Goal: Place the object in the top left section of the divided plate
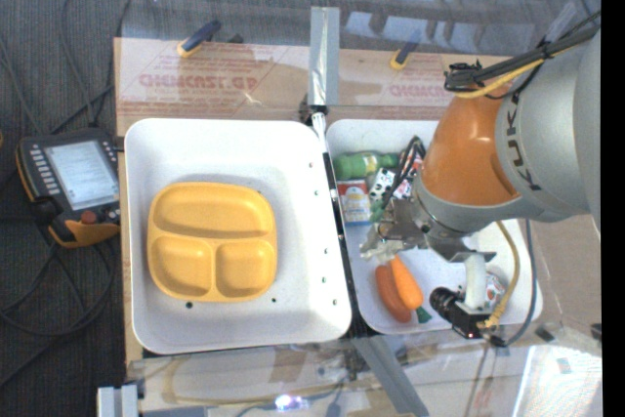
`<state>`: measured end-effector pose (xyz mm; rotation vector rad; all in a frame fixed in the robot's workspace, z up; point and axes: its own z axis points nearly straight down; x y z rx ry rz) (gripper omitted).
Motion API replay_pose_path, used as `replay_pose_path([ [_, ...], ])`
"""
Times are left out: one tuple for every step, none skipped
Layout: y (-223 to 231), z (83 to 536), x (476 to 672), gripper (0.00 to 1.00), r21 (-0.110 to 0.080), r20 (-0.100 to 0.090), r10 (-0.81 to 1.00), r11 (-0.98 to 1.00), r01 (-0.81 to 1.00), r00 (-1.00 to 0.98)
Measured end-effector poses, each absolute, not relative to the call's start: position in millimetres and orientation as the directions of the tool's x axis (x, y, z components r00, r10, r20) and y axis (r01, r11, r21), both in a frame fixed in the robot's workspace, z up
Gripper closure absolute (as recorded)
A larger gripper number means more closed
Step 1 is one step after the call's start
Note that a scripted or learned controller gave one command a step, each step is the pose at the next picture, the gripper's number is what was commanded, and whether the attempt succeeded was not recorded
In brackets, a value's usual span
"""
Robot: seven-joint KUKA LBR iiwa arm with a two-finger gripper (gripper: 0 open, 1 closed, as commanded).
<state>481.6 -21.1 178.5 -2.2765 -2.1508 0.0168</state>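
A yellow divided plate (212,239) lies in the left bin (156,146), with one wide section at the top and two smaller ones below; nothing lies in any of them. My gripper (384,242) is low in the right bin (522,293), under the orange band of the arm. It hovers just above the top end of an orange carrot (398,290) with a green stub. A green bottle (365,164), a small red and white carton (355,201) and a black-and-white die (383,182) lie just left of and above the gripper. The arm hides the bin's right half.
The arm's grey and orange body (508,151) reaches in from the right over the right bin. A black fitting with yellow cable (459,308) hangs near that bin's lower edge. A teach pendant (68,176) lies left of the bench.
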Motion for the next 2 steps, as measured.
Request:
replay_pose_path([
  [-35.5, 304.7, 538.9, 1.0, -0.009, -0.002, 0.988, 0.155, 0.988, -0.155],
  [-50.8, 185.1, 492.1, 1.0, -0.005, 0.002, 0.969, 0.248, 0.969, -0.248],
])
